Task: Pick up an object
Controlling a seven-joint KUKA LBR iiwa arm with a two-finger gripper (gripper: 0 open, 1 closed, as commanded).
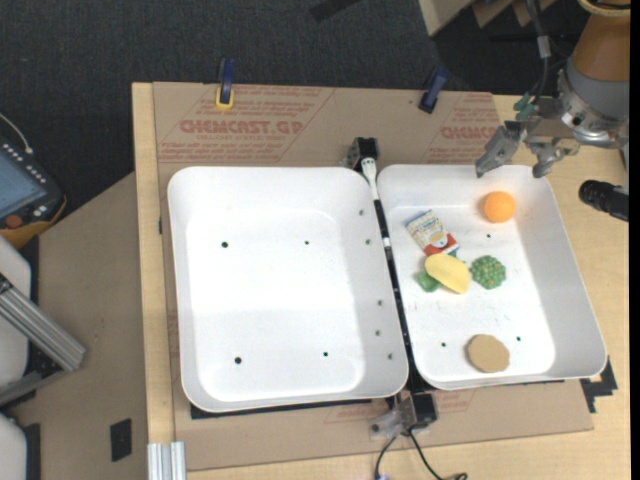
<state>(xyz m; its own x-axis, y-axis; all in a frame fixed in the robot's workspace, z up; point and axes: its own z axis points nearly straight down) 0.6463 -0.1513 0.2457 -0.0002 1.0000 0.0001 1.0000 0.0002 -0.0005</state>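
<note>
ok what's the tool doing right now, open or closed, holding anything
Tool: open, holding nothing, above the right bin's far edge, near the orange ball.

Two shallow white bins side by side on brown cardboard sheet point(300, 118) printed with red lettering. Left bin point(190, 268) shows small dark dots on floor. Right bin point(570, 268) beside it, black strip point(385, 243) along seam between them. Blue clamp point(226, 84) on cardboard's far edge, second blue clamp point(434, 88) further right. Dark carpet point(150, 18) beyond bench
</note>
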